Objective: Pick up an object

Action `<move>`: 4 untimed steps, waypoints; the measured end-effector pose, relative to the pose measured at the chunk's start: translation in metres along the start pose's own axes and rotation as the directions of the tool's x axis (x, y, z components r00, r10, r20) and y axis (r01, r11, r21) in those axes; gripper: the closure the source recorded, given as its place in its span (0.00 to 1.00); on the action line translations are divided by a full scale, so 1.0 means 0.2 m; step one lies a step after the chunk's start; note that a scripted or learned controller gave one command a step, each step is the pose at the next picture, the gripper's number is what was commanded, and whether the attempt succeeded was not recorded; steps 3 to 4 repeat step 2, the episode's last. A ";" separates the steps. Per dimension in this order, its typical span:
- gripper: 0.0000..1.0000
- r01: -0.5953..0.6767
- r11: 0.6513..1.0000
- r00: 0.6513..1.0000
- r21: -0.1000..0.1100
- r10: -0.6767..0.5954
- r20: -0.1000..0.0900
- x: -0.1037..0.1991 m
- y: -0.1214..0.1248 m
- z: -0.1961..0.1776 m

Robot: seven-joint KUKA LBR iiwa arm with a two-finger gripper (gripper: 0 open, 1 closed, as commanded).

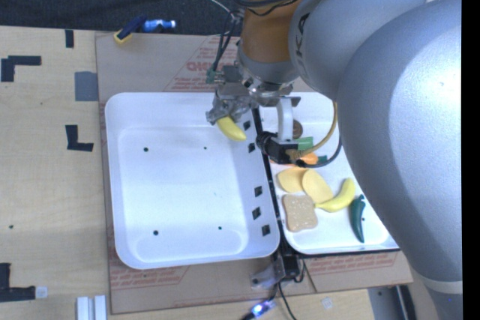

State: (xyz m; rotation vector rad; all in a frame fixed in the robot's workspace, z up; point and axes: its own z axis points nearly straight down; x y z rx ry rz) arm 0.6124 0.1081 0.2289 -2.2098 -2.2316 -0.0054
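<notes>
Over the left bin (180, 191), near its upper right corner and close to the divider shared with the right bin (330, 240): a small yellow piece (232, 130), oblong, smooth, lemon-coloured, tilted with its lower end toward the divider. Pinched at its upper end by the gripper (225, 115), jaws narrow and closed on the yellow piece, the piece hanging just below the fingertips, apparently raised above the bin floor.

Reaching in from the right of the left bin: one grey arm (390, 86), very large in the foreground, bending leftward into an orange band (279, 7) above the wrist. Wrist pointed down over the left bin's upper right corner, with black cables looping beside it and up past the bin's far edge.

Counted, to the right of the left bin, inside the right bin: one banana (339, 195), one slice of toast (301, 213), two pale yellow rounded pieces (307, 183) overlapping, one dark green pepper-like piece (358, 218), and one small orange piece (309, 159) partly under the cables. Something brown near the wrist, too hidden to tell. Above the left bin, past the cardboard: one blue-and-yellow tool (144, 26). Two bins in all.
</notes>
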 end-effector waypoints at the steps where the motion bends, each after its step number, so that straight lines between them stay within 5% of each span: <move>1: 1.00 -0.012 1.000 1.000 0.001 0.012 0.003 -0.26 -0.36 -0.33; 2: 1.00 -0.009 1.000 1.000 0.010 0.009 0.004 -0.22 -0.52 -0.06; 4: 1.00 -0.009 1.000 1.000 0.010 0.009 0.004 -0.22 -0.52 -0.06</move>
